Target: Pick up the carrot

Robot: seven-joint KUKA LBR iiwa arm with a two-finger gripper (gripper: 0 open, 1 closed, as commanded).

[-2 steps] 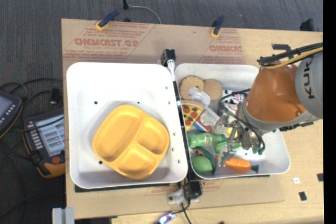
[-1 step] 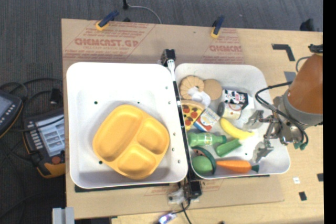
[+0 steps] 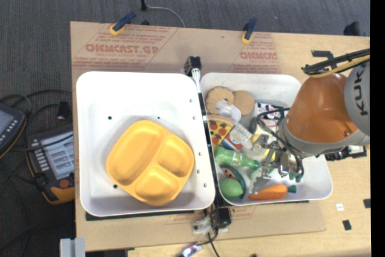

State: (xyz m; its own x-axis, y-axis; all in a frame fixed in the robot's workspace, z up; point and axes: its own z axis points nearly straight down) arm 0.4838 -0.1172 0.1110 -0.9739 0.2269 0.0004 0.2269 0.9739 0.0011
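Note:
The orange carrot lies at the front edge of the right bin, near its front right corner. My gripper hangs low in that bin, just above and behind the carrot, under the orange wrist band. The carrot rests on the bin floor, and nothing shows between the fingers.
The right bin holds a crowd of toy food: a green bottle, a green apple, a pizza slice, tan cookies and small packets. The left bin holds a yellow divided plate.

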